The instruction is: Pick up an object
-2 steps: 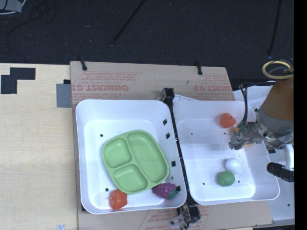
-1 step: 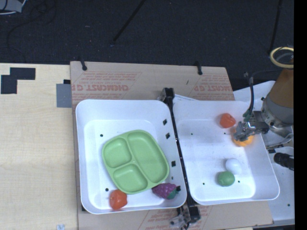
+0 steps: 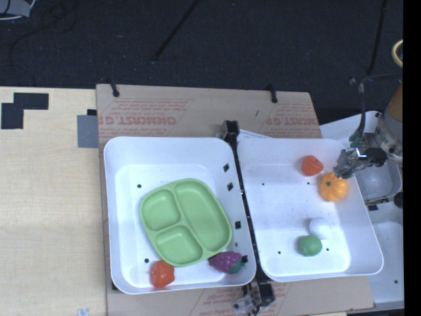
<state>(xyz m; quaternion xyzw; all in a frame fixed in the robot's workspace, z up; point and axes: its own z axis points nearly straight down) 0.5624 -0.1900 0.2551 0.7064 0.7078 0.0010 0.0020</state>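
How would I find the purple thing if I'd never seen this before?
Look in the left white bin, the one with the green divided plate. Follow the plate to its near right corner, where the purple grape bunch lies against it. The other toy along that edge is red.

A robotics lab: white bins (image 3: 118, 176) on cardboard (image 3: 197, 114), cables (image 3: 177, 25) over dark floor

Small orange pepper-like toy (image 3: 333, 188) at the right bin's (image 3: 283, 268) far right wall.
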